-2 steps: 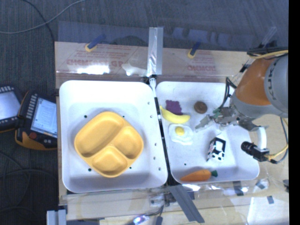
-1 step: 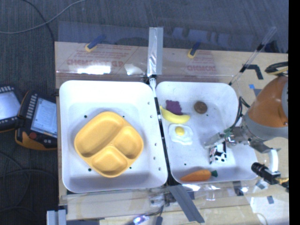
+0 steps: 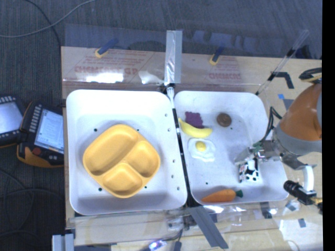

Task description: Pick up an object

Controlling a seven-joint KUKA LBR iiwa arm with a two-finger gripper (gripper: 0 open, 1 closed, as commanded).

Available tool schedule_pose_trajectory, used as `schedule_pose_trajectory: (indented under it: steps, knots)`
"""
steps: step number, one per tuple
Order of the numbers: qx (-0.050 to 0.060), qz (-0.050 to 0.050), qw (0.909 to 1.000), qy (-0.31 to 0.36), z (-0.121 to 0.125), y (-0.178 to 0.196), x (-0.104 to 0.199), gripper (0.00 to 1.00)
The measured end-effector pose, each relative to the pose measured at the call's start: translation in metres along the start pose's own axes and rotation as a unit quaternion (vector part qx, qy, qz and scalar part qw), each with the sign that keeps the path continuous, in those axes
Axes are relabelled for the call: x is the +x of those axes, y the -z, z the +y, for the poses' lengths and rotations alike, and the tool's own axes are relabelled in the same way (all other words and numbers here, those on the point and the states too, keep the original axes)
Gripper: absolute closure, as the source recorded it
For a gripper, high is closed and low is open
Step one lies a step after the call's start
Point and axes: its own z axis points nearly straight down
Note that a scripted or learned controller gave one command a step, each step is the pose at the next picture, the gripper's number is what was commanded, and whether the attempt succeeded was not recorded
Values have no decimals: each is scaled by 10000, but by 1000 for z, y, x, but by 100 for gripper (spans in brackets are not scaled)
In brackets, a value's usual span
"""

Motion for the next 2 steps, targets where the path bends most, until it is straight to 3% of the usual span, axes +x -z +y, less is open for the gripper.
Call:
schedule_pose_trajectory:
  steps: [1,2]
  knots:
    - [109,-8,9992,-381,40,84,64,100]
    - [117,-9,9999,58,68,99,100,100]
